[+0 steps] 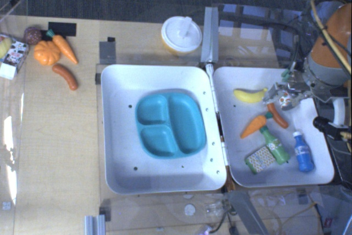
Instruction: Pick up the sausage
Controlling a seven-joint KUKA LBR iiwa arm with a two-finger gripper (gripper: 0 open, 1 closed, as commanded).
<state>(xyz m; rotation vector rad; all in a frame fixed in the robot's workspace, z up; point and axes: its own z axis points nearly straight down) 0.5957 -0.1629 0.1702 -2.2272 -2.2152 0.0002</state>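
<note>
A short red-orange sausage (278, 118) lies in the right bin (324, 176), tilted, its upper end right under the gripper (285, 97). The gripper hangs low over the bin's upper middle, coming in from the right on the grey arm with the orange band (335, 36). Whether it touches the sausage cannot be made out. A second, similar sausage (65, 76) lies on the wooden bench far to the left, outside both bins.
The right bin also holds a banana (249, 96), a carrot (253, 126), a green bottle (274, 145), a blue bottle (302, 152) and a small patterned pack (259, 159). A blue divided plate (170, 124) sits in the left bin. A white-lidded cup (181, 34) stands behind.
</note>
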